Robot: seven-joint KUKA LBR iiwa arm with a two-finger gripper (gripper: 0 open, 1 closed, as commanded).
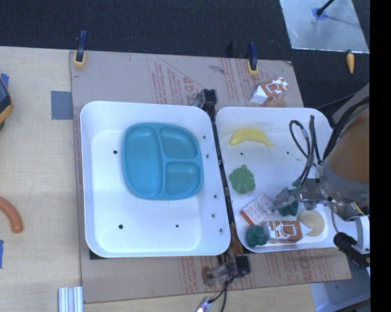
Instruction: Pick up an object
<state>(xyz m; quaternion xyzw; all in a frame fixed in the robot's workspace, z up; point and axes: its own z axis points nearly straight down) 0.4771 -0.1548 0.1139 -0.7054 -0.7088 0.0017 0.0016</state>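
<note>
Surfaces and finishes, bench with two bins.

Left bin (91, 174) and right bin (273, 116): smooth white plastic, slight sheen. Divided plate (162, 160): light-blue plastic, smooth, semi-matt. Banana (250, 137): yellow, smooth, plastic-looking. Sausage (8, 213) near the bench's left edge: orange-red, smooth, faintly glossy. Bench top (32, 155): pale wood, matt. Sheet (156, 77) under the bins: brown cardboard, matt, printed red. Floor (149, 12) beyond the far edge: dark, rough, carpet-like.
</note>
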